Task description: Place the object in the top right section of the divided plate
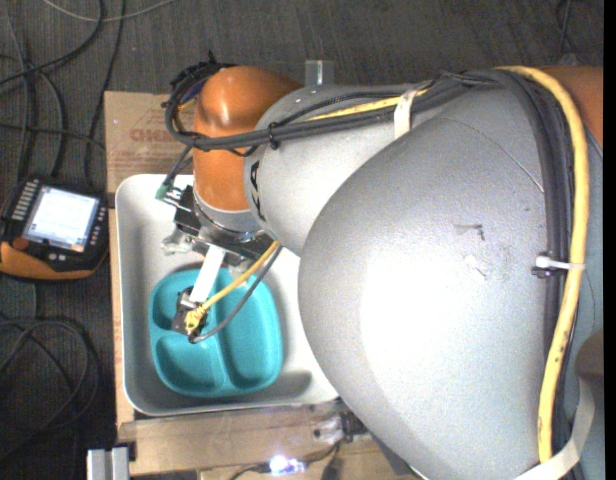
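Teal divided plate (246,350) lies in white bin (134,268).

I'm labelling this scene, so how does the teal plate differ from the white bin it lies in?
The plate is teal, rounded and split by ridges into sections; the bin is white, squarer and undivided. The plate is smaller and lies inside the bin. Both are shallow with raised rims.

Teal divided plate (243,353), white bin (133,268), grey arm (438,268) (orange band)
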You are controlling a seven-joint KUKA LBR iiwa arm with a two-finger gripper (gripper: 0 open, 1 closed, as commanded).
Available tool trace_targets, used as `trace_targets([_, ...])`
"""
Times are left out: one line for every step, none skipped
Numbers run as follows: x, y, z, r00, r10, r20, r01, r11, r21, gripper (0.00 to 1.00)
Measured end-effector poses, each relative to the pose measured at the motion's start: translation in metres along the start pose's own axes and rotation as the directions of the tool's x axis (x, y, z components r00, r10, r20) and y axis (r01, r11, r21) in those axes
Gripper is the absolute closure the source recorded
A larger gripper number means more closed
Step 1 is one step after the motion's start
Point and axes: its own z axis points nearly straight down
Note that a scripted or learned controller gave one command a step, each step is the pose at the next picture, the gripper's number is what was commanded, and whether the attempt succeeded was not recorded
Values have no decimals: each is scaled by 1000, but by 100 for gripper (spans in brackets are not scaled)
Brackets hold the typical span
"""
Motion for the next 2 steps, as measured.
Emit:
trace_targets([-1,-1,-7,1000,-1,5,1,1000,4,100])
trace_targets([22,46,-17,982,-187,1,187,982,-3,100])
